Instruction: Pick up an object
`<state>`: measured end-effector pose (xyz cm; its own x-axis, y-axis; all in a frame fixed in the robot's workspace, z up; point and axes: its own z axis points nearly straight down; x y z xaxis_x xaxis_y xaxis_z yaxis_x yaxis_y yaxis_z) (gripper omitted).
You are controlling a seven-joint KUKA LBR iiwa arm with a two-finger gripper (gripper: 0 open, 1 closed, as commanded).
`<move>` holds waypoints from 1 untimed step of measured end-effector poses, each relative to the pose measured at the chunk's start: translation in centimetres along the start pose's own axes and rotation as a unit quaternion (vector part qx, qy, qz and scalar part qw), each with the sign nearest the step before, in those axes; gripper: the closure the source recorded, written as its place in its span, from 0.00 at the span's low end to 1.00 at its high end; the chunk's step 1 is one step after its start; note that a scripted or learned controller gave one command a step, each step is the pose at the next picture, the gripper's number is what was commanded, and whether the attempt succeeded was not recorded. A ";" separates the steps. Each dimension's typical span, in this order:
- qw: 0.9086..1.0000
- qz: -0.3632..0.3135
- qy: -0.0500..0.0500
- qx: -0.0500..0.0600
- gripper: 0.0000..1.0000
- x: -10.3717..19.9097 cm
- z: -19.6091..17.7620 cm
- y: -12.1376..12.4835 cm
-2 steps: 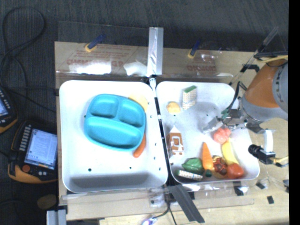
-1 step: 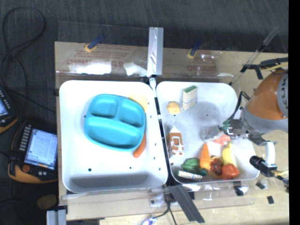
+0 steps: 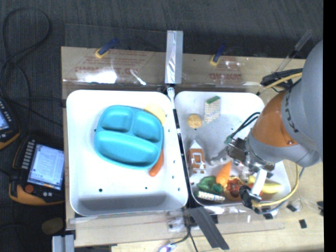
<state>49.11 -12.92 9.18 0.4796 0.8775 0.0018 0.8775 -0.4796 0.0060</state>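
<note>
My gripper [image 3: 237, 159] hangs low over the lower middle of the right bin [image 3: 236, 100], under the orange band of the arm. Just below it lie an orange carrot-shaped piece [image 3: 224, 173], a green toy [image 3: 208, 183] and small dark red pieces [image 3: 234, 185]. A yellow banana [image 3: 266, 188] lies to the right, partly hidden by the wrist. To the gripper's left stands a white carton with orange print [image 3: 196, 159]. Nothing shows between gripper and bin floor that I can call held.
Higher in the right bin sit a tan round piece [image 3: 195, 121] and a green-and-white block [image 3: 212, 108]. The left bin [image 3: 84, 193] holds a blue divided tray [image 3: 128, 135], a yellow piece [image 3: 155, 111] and an orange piece [image 3: 156, 167] at the tray's edge.
</note>
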 end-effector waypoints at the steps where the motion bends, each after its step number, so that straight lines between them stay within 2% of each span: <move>1: 0.999 0.034 -0.004 0.004 0.00 4.1 -1.6 10.7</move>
<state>60.46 -14.41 10.82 0.5386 0.8425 -0.0061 0.8425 -0.5387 -0.0020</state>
